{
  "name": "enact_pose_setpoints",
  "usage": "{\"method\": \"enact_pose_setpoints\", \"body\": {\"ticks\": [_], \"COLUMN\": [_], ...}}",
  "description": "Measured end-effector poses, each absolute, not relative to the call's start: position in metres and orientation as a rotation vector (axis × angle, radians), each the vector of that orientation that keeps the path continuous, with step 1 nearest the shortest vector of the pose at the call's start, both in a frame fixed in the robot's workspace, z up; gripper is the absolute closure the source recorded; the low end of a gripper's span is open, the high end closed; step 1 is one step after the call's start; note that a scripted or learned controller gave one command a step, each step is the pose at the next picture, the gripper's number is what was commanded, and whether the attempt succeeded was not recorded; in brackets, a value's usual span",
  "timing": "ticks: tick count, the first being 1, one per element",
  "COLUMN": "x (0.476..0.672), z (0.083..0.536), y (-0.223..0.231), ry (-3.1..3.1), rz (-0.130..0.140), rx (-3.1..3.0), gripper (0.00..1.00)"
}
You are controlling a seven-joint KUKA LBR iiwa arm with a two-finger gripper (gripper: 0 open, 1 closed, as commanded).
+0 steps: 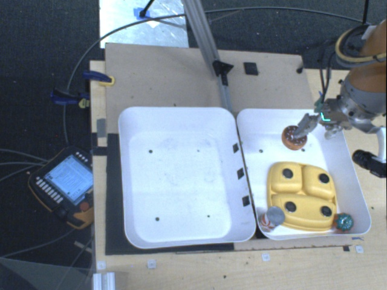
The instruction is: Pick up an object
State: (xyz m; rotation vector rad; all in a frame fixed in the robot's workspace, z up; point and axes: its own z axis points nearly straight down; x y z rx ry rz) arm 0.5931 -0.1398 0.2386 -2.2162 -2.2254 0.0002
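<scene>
My gripper (300,132) hangs over the upper part of the right bin (254,162), toward the right side of the frame, reaching in from my grey wrist and the orange band above it. My fingertips sit right at a small brown round object (294,138), which lies on the bin floor near the upper middle of that bin. From this slant I cannot tell whether my fingers are spread or closed, nor whether the brown piece is between them or just beneath them.

Below it, filling the lower half of the same bin, lies a yellow moulded tray (302,196) with four dark dots on its humps. A small grey round object (274,216) rests at the tray's lower left corner, touching it, and a teal ball (344,222) sits at its lower right corner against the bin wall.

The left bin (130,180) lies just beside, centre frame. A handheld control pendant (65,185) rests off the bench at left.
</scene>
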Motion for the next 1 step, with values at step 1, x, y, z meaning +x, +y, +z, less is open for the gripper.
{"method": "enact_pose_setpoints", "body": {"ticks": [1], "x": [0.5936], "z": [0.2395], "y": [-0.1398], "ry": [-2.227], "rz": [-0.002], "rx": [-2.217], "gripper": [0.00]}}
